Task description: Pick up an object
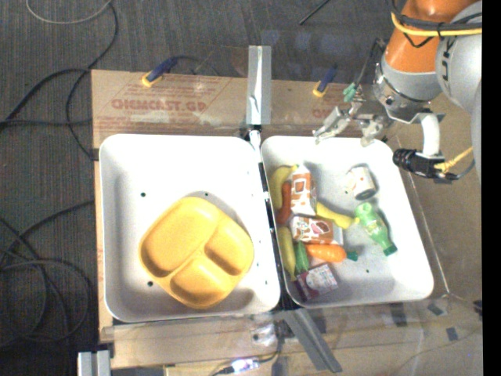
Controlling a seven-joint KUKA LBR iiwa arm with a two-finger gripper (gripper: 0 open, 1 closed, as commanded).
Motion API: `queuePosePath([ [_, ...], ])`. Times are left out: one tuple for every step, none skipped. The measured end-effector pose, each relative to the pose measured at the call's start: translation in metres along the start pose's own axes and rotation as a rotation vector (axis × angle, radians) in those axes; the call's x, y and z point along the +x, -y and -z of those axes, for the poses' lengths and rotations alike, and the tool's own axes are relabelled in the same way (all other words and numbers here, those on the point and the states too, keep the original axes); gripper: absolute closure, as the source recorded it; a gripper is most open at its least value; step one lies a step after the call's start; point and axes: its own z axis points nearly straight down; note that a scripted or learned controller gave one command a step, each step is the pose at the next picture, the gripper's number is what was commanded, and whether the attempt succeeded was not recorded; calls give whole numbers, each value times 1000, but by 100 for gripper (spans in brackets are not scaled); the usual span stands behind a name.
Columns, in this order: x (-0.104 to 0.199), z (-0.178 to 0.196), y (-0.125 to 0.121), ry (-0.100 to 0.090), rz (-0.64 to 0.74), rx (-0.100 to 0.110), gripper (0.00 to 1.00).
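The right bin [407, 233] holds the pickable objects, clustered toward its left wall. A yellow banana [279, 183] lies along that wall, with an orange-and-white carton [300, 193] leaning against it. Below the carton sits a small printed packet [315, 229], then an orange carrot [326, 252], and near the front edge a dark pouch with a white label [319, 278]. A green bottle [374, 227] lies on its side toward the middle of the bin, and a small grey-and-white can [360, 182] rests apart from the rest, nearer the back wall.

The gripper [350, 128] hangs above the back rim of the right bin, just behind the can and not touching it. Its two fingers [331, 125] appear spread apart with nothing between them, though they are thin and hard to read.

The left bin [125, 163] carries a yellow divided tray [197, 251], tilted across its floor. Both bins sit on a cardboard sheet [156, 104].
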Motion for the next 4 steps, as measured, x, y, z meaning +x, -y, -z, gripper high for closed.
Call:
queuePosePath([
  [-67, -81, 16, 4, 109, 1, 0],
  [-91, -160, 7, 1, 251, -3, 0],
  [-102, -162, -12, -13, 170, 4, 0],
  [-101, -163, 45, 4, 319, -13, 0],
])
